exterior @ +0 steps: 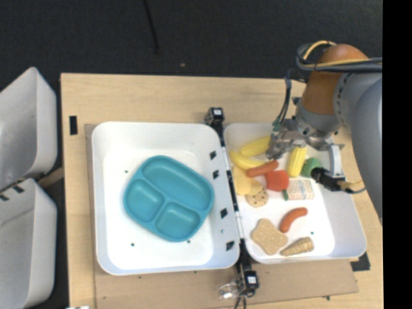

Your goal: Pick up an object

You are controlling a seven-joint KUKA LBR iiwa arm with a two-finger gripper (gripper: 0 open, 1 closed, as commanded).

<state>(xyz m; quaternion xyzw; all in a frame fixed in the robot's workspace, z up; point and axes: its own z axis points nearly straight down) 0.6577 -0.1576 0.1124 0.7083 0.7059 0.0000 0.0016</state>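
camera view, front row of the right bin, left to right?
Slice of bread → ice cream cone. One row back: cookie → sausage. The claw is further back, over the banana and corn.

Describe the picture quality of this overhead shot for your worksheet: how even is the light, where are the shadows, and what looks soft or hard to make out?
Camera view: light is soft and even over both bins, with no harsh glare; the blue plate casts a faint shadow on the left bin; the whole picture is slightly soft, so the toy food near the gripper blurs together; the background above the bench is nearly black.
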